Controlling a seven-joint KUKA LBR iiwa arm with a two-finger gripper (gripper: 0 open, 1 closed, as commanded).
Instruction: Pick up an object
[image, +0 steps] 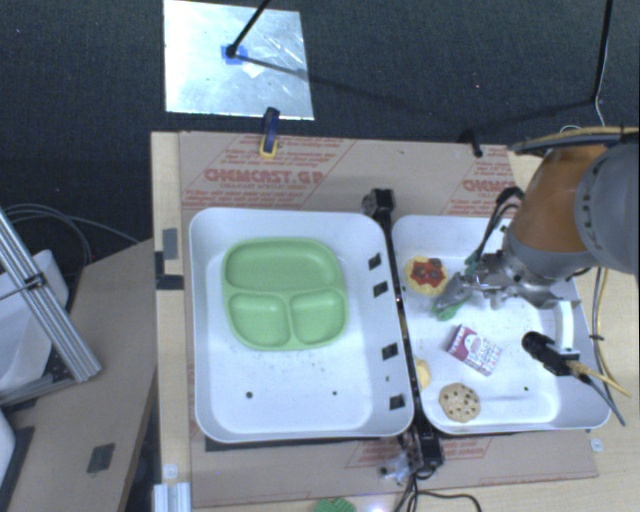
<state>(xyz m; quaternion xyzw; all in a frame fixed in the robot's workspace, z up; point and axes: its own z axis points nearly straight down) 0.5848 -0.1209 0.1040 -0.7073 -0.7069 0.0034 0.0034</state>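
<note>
Objects lie scattered in the right bin (590, 400): a pizza slice (427, 273), a small maroon carton (473, 350), and a cookie (459, 402). Low over that bin, the hand (452, 297) sits just below the pizza slice; I cannot tell how open it is or whether it grips anything. A green divided tray (284, 293) rests in the left bin (210, 380).

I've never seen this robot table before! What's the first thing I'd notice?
Probably the big green tray with three compartments, sitting in the left white bin. Next, the grey and orange robot arm reaching in from the right, its tool low over the right bin. There lie a cookie, a small pink carton and a yellow and red piece.
</note>
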